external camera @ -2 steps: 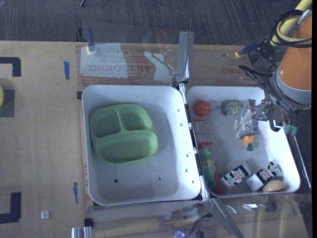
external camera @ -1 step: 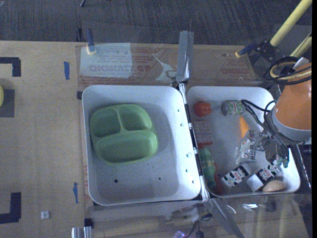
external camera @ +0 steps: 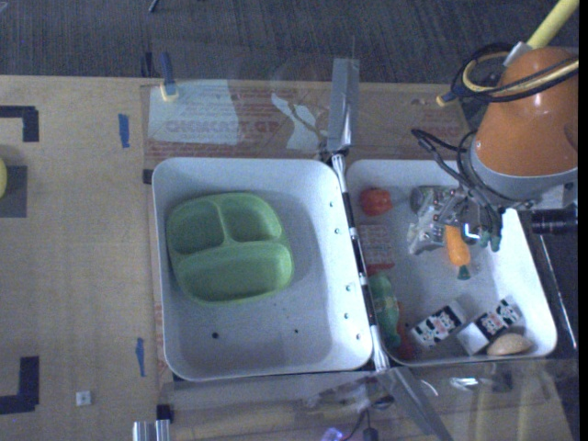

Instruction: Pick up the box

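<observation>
Fingers (external camera: 462, 228) hang over right bin (external camera: 537, 274), w/ orange carrot (external camera: 457, 246) at tips; can't tell gap. Boxes (external camera: 439, 324) lie near front wall, apart from them.

Green divided plate (external camera: 229, 246) in white bin (external camera: 175, 177); black-and-white patterned box (external camera: 438, 324); red tomato (external camera: 375, 200)

Wooden bench (external camera: 73, 274) carried two white bins side by side: left bin (external camera: 184, 356), right bin (external camera: 542, 310); blue tape strips (external camera: 123, 130).
</observation>
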Robot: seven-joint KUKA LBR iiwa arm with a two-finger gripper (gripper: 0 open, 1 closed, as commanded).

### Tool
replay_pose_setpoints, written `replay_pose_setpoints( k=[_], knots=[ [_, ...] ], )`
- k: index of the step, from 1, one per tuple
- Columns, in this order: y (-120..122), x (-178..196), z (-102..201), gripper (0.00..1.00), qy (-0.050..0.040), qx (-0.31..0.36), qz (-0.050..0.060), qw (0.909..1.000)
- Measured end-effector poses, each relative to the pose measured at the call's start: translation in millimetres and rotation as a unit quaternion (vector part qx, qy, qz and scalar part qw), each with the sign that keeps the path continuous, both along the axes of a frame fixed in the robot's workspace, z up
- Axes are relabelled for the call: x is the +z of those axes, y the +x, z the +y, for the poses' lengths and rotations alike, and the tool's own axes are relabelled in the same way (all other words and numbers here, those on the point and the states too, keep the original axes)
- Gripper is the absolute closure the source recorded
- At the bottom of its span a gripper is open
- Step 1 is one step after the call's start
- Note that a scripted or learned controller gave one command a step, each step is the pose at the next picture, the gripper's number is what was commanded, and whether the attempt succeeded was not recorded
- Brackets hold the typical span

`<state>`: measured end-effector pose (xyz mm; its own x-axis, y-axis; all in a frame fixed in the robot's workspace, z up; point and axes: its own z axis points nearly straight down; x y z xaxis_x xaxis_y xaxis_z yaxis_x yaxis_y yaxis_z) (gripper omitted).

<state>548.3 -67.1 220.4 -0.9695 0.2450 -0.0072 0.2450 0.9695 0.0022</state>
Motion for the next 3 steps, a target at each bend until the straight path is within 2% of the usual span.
replay_pose_setpoints(
  k=[1,2,3],
  knots=[
    [29.6,217.1,15.2,1.00,-0.0015,0.176,-0.001,0.9843],
    [44.9,154.8,24.6,1.00,0.0001,-0.050,0.001,0.9988],
    [32.0,216.1,69.4,1.00,0.0017,-0.257,0.000,0.9665]
  ],
)
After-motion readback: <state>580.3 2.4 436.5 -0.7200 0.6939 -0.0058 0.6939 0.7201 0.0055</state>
